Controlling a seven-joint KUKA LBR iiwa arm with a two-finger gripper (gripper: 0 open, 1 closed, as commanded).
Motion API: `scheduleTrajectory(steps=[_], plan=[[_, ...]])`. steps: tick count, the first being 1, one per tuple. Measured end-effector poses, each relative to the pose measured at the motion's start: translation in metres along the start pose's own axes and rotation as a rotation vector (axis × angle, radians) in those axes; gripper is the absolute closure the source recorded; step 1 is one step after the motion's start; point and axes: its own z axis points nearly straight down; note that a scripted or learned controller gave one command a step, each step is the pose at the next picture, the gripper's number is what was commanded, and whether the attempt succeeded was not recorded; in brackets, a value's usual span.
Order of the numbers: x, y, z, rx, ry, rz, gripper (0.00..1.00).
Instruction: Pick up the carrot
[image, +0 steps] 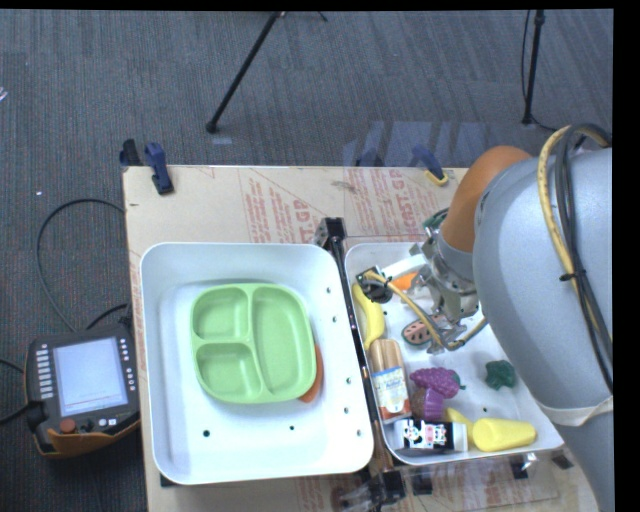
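Two-finger metal gripper (437, 322), jaw state unreadable, just beside half-hidden small orange carrot (402, 282) in right shallow white bin (455, 452).

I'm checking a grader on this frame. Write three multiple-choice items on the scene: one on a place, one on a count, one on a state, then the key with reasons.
1. Where does the green divided plate lie?
A. In the left bin
B. In the right bin
C. On the floor by the handheld screen

2. How many compartments does the green divided plate have?
A. Two
B. Three
C. Five

3. How does the banana stand?
A. Lying in the right bin by its left wall
B. Standing upright on the green divided plate
C. Hanging outside both bins

Key:
1 A, the plate rests on the floor of the left bin, over something orange at its lower right edge.
2 B, two small wells on the left and one long well on the right.
3 A, it lies along the left wall of the right bin, left of the gripper.
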Motion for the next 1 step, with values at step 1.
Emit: scheduleTrajectory(steps=[1], plan=[[-0.0001,-0.0003,0.0001,0.0,-0.001,-0.002,0.0]])
